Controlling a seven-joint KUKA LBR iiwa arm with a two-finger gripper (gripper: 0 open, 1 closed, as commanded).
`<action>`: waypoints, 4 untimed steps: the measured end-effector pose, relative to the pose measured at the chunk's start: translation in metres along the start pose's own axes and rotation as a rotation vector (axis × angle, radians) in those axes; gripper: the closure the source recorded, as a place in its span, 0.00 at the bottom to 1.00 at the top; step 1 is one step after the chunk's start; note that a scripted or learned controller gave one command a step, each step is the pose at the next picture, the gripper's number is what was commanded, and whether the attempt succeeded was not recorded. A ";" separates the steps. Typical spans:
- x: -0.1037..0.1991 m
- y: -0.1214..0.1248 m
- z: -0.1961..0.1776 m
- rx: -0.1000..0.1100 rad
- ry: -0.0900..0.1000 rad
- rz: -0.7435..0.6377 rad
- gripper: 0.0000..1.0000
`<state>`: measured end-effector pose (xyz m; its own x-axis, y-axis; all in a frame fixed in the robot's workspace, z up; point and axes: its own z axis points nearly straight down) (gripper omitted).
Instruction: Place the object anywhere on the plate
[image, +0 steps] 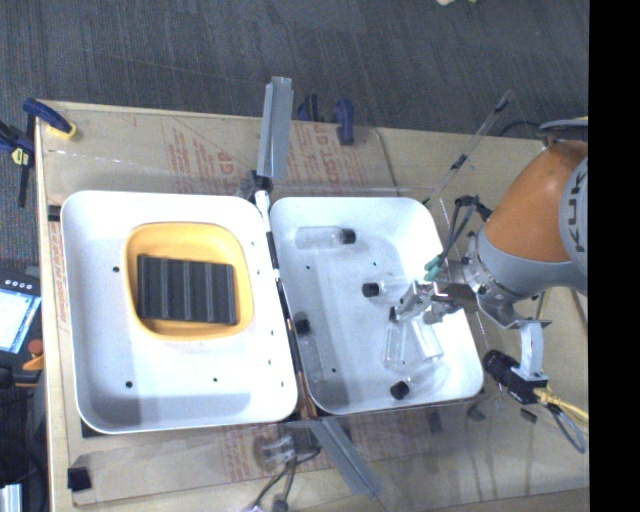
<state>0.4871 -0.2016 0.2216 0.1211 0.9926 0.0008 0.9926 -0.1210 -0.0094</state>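
Note:
The plate is yellow with a dark ribbed centre and lies in the left bin. My gripper hangs low over the right side of the right bin, far from the plate. Just below it lies a clear glass-like object, close to or touching it. A clear tube with a black cap rests near that bin's back wall. A small black piece sits left of the gripper, and another lies near the front wall.
A raised divider separates the two bins. The arm's orange-banded wrist and its cables fill the space right of the right bin. Blue clamps stand along the bench's back edge.

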 end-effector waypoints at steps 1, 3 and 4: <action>0.074 -0.020 0.019 -0.002 0.000 -0.245 1.00; 0.192 0.066 -0.013 -0.008 -0.003 -0.505 1.00; 0.192 0.066 -0.014 -0.008 -0.003 -0.505 0.00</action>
